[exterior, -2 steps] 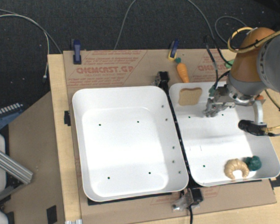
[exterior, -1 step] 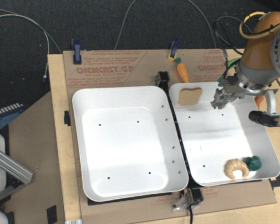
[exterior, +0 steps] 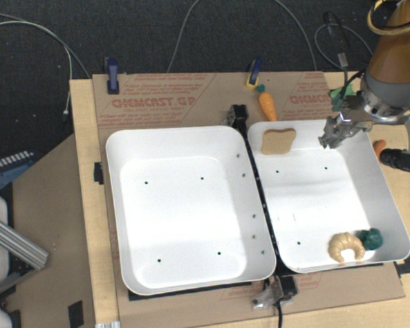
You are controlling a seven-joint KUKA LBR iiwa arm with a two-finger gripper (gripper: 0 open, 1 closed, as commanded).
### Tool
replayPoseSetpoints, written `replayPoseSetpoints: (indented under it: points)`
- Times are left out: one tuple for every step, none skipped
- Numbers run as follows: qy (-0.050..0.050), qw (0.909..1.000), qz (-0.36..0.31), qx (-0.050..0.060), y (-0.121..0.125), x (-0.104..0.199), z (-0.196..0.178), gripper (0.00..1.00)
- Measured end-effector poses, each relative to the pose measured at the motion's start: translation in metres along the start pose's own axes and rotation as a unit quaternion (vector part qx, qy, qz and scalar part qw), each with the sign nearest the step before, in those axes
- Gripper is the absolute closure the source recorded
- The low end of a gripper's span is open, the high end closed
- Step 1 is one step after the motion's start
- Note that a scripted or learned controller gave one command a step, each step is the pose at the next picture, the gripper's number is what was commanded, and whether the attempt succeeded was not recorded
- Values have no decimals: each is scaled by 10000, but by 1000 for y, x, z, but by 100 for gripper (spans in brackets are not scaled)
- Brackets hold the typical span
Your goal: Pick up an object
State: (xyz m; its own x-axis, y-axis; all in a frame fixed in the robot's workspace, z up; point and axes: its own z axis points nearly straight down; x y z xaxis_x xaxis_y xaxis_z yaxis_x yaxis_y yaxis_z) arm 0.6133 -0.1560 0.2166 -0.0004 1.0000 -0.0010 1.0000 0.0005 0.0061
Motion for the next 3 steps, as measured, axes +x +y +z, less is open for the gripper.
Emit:
replayPoseSetpoints:
  points:
    - [5, 10000, 0, 25, 0, 0, -4, 100]
    - [9, 10000, -17, 27, 4, 49, -4, 100]
    - [11, 10000, -22, 27, 6, 104, -1, 100]
